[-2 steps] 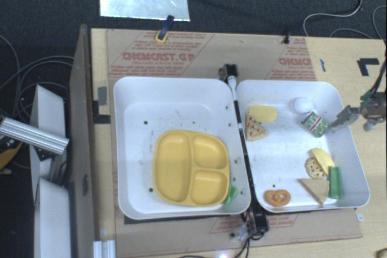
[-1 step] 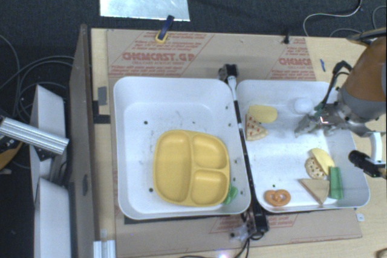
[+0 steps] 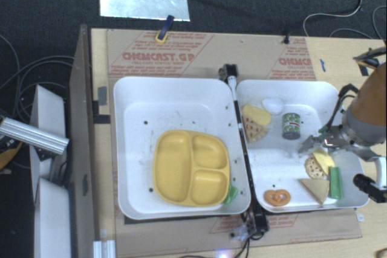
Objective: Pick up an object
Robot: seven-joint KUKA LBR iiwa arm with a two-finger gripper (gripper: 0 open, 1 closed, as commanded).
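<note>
Gripper (image 3: 314,143), its grip impossible to read from above, hovers in the right bin (image 3: 266,187) just beside a cracker (image 3: 313,168); a straight, centred descent looks wisest.

One fixed camera looks down aslant on both white bins (image 3: 181,84).

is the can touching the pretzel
Apart. The camera view shows the can upright near the right bin's back and the pretzel at its front edge, with bare white floor between them.
</note>
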